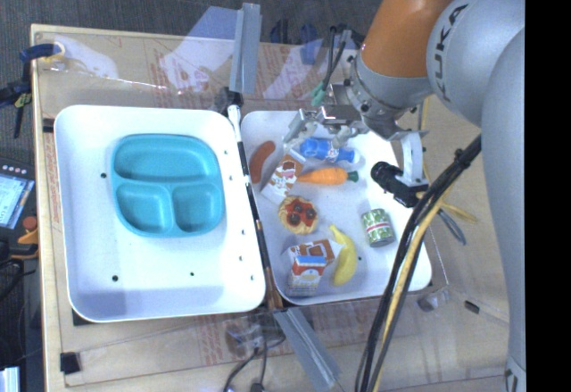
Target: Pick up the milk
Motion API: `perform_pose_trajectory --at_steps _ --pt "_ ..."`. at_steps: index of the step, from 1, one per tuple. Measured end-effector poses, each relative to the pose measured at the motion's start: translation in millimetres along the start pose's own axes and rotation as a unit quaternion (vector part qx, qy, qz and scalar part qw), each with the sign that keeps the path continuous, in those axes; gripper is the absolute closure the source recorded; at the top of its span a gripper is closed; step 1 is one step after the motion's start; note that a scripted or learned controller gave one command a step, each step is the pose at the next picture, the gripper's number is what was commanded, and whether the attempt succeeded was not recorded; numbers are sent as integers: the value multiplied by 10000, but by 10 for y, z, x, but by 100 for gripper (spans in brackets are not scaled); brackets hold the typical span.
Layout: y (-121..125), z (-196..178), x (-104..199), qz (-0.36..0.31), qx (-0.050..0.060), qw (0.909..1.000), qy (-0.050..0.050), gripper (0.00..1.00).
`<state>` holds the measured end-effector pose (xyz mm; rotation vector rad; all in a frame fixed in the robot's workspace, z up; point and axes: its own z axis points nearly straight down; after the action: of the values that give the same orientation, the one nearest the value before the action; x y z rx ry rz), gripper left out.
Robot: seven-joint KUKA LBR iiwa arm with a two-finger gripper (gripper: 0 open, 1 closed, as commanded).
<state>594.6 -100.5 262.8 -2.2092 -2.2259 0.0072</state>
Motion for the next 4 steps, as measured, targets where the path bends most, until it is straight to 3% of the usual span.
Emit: perform_pose_trajectory --at_steps 1,2,3,4 --pt "-317 1343 -482 -704 0 9975 1 0" --pt "-32 1730 -231 -994 -15 9950 -8 0" --pt "-655 1723 -268 -1119 -14 9937 1 0" --pt "-851 1717 -217 -1112 -32 9938 -21 0"
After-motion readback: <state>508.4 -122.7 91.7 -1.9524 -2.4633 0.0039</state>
